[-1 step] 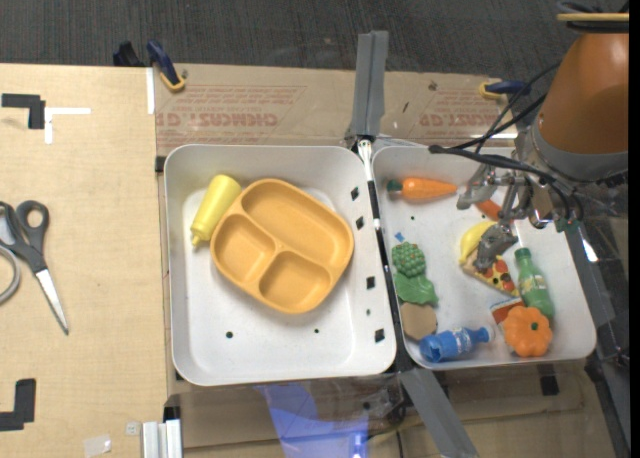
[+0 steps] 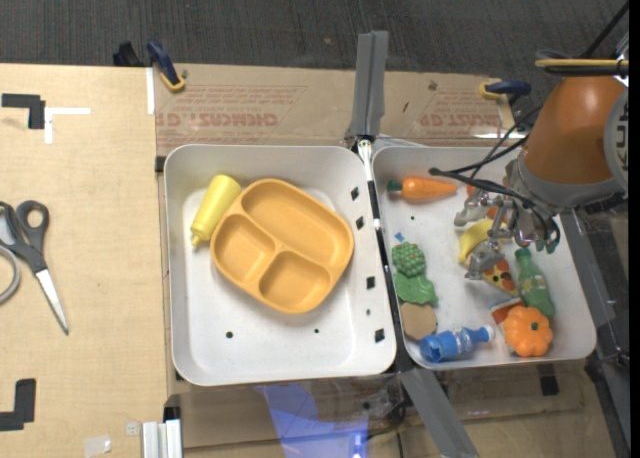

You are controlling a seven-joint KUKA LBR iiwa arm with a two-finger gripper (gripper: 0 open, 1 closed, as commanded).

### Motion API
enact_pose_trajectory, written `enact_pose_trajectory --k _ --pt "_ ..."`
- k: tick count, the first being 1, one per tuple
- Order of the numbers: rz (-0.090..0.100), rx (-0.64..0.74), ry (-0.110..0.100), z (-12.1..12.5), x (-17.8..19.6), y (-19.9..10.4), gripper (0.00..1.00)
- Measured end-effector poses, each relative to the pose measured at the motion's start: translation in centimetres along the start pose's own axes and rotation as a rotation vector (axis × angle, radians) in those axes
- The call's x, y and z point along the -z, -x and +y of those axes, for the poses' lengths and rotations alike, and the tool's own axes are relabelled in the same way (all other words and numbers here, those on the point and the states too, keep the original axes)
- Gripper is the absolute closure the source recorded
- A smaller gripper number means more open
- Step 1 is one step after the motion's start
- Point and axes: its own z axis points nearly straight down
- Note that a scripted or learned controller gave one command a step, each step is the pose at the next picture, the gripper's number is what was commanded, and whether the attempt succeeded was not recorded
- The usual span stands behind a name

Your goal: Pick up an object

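- Nearest the camera, in the right bin [image 2: 575,351], a blue bottle [image 2: 455,343] is seen lying on its side beside an orange pumpkin [image 2: 528,331], with a tan cookie-like piece [image 2: 418,321] just to their left.
- In the left bin [image 2: 190,346], an orange divided tray [image 2: 282,243] is seen lying flat, with a yellow bottle [image 2: 213,208] touching its far-left edge.
- Further in, along the right bin's left side, a green leafy toy [image 2: 410,271] is found, and a green bottle [image 2: 535,284] is seen above the pumpkin.
- The hand [image 2: 497,229] is lowered into the middle of the right bin, over a yellow toy [image 2: 474,242] and a reddish wedge [image 2: 494,274]; whether it is released or clenched cannot be told, as its metal parts are tangled with the toys beneath.
- At the far end of that bin, a carrot [image 2: 428,188] is left untouched.
- On the counter [image 2: 80,246] to the left, scissors [image 2: 35,256] are laid.
- The task is judged to be at the grasping stage: an approach has been made, but nothing is seen lifted, so closing, securing and raising are left.
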Motion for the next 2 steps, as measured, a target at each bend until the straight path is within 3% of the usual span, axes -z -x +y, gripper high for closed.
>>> enact_pose_trajectory --k 1,2 --pt "-0.005 0.004 -0.001 0.12 1.06 0.19 1.00" --pt "-0.005 0.004 -0.001 0.13 1.05 0.18 0.00"
